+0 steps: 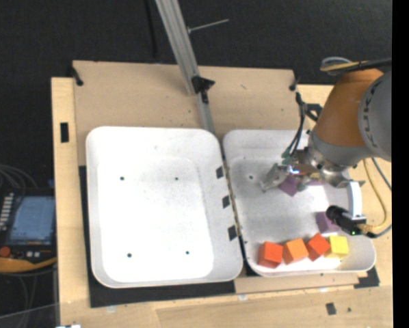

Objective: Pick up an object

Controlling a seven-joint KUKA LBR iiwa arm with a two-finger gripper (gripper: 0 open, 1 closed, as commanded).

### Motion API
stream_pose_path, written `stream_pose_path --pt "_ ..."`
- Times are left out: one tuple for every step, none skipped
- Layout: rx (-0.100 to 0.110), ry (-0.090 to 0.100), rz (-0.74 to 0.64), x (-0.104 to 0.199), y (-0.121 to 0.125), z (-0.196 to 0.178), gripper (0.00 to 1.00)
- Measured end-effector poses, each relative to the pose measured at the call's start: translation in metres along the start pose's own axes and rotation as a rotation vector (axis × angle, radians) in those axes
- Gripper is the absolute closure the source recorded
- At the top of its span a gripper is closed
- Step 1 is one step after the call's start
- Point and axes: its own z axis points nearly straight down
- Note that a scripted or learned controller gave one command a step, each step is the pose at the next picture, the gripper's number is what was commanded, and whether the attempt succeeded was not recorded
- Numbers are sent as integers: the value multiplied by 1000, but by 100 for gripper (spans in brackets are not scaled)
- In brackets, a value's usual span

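Purple block [288, 186] sits in the right bin [249, 149], upper middle, right under my jaws [284, 177]. Looks light, rigid, smooth; best pinched across flat opposite faces. Can't tell how wide the jaws are or whether they have it. Orange [271, 253], yellow [338, 244] blocks line the near wall.

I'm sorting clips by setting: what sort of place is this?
Probably a robotics lab test bench: a wooden bench bearing two white bins, small coloured blocks in the right one, a robot arm over it, and a control pendant nearby.
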Motion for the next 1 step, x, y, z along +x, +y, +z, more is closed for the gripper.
stream_pose_path --pt "0 0 0 -1 -1 52 0"
